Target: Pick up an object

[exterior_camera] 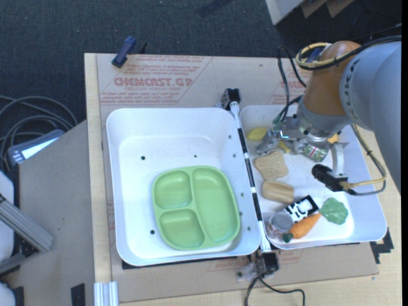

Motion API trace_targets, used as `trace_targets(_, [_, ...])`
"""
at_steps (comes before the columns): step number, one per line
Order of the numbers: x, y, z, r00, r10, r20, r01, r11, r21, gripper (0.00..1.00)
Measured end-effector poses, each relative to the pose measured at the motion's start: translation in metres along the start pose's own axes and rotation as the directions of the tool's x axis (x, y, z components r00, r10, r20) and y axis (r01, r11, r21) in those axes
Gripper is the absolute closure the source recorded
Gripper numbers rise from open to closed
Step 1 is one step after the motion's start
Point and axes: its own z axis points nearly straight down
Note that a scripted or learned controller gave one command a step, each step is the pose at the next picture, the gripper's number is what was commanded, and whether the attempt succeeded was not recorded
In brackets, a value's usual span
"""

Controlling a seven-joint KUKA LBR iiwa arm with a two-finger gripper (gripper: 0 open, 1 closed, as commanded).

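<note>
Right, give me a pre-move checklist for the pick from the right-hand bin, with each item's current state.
1. Gripper is over the right bin, near its upper left part: ok.
2. Finger state, open or shut: cannot tell, the wrist hides it.
3. Anything held between the fingers: cannot tell.
4. Targets are in the bin: yellow piece, bread slice, tan block, carrot, green leaf toy: ok.
5. Spacing for a clean grasp: not ok at the near end, where the carrot, a black-and-white item and a round grey item crowd together.
6. Left bin holds the green divided tray, away from the arm: ok.
</note>
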Motion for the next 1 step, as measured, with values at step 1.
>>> trace_targets(1, [-0.0069, 0.0403, 0.0030, 1.000, -0.004, -0.001, 0.004, 1.000, 0.023, 0.00])
